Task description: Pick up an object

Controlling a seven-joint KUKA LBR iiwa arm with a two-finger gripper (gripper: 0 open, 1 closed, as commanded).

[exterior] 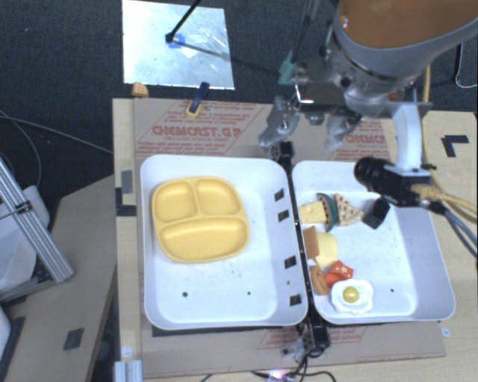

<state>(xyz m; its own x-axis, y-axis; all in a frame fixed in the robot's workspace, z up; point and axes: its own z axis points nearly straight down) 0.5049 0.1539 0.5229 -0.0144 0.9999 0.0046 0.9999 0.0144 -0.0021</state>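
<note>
The grey arm with its orange band (403, 22) is seen at the top right, and its two-finger metal gripper (306, 134) is held above the far edge of the two bins, over the cardboard sheet (224, 123) that covers the desk. The jaws are spread wide, with nothing between them.

Below and to the left of the jaws, the left shallow white bin (224, 298) is seen to carry a yellow plastic tray with three compartments (199, 218). Below and to the right of the jaws, the right shallow white bin (426, 283) holds a cluster of toy food pieces along its left side: a pale yellow cheese wedge (311, 213), a pizza slice with red dots (347, 210), a flat orange slab (319, 244), a small red piece (338, 269) and a white fried egg with a yellow yolk (351, 295). All are well apart from the jaws. A black cylindrical device on a white bracket (382, 177) is mounted just right of the jaws, over the right bin's far edge.
</note>
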